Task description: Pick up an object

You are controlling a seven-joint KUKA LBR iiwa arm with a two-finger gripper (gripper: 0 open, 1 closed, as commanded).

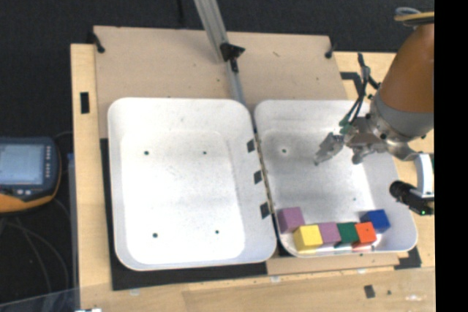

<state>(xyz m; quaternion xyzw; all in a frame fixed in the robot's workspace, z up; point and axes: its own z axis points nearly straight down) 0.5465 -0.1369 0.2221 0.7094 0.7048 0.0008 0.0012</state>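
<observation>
Dark floor surrounds a tan surface (pixel 175 62) bearing 2 white bins side by side; the left bin (pixel 183 183) is bare, the right bin (pixel 307 128) holds every block. These lie crowded along its near wall, likely having slid there: a purple block (pixel 291 218) nearest the divider, a yellow block (pixel 308 237) just beside it, a mauve block (pixel 330 232), a green block (pixel 346 231), an orange block (pixel 365 233), and a blue block (pixel 376 220) toward the right. A grey rail (pixel 207 7) slants down to the seam between the bins; a small screen (pixel 25 164) sits off the surface at left.

The arm (pixel 409 84) reaches in from the right, and its gripper (pixel 342 145) hangs over the middle of the right bin, well apart from the blocks; the fingers look spread and have hold of nothing. I judge the pick not yet begun; the cluster pressed against the wall may leave little room for a clean grasp.
</observation>
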